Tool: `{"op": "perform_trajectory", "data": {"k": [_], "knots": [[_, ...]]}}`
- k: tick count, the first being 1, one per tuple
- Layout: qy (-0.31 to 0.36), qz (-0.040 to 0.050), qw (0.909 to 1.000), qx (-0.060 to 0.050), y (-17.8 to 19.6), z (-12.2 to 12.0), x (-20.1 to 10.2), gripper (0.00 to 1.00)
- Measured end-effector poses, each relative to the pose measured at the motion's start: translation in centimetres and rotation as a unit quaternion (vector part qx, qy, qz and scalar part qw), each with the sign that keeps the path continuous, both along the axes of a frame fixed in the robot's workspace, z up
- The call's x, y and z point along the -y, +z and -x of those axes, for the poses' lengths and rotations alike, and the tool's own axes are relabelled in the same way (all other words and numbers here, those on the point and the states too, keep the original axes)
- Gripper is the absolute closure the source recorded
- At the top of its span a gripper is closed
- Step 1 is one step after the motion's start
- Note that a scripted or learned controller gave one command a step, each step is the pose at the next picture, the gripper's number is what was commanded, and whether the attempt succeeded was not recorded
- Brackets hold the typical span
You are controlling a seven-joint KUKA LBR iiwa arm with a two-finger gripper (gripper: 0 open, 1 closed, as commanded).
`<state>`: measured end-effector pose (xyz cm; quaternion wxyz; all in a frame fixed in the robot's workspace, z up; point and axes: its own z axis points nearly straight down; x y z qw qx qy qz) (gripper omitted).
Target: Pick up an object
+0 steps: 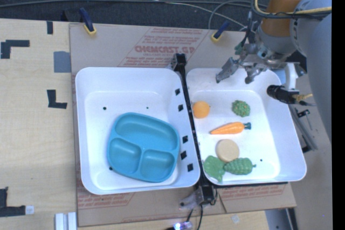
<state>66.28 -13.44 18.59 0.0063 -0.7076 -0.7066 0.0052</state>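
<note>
The right bin (280, 164) holds an orange ball (201, 110), a green broccoli piece (241, 109), an orange carrot (229, 128), a tan round cookie (227, 150) and two green leafy pieces (228, 166) near its front edge. My gripper (236, 75) hangs above the bin's back edge, open, its two fingers spread apart with nothing between them. It is behind and above all the objects.
The left bin (97, 89) contains a blue divided tray (143, 147). A black divider with clips (185, 116) runs between the bins. Cables (161, 0) cross the dark back area. A black fitting (281, 93) juts out at the right bin's right rim.
</note>
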Motion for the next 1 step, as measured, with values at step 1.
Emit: {"op": "perform_trajectory", "data": {"k": [1], "knots": [[0.001,0.0009,1.0,0.007,0.95,-0.34,-0.03,0.0]]}}
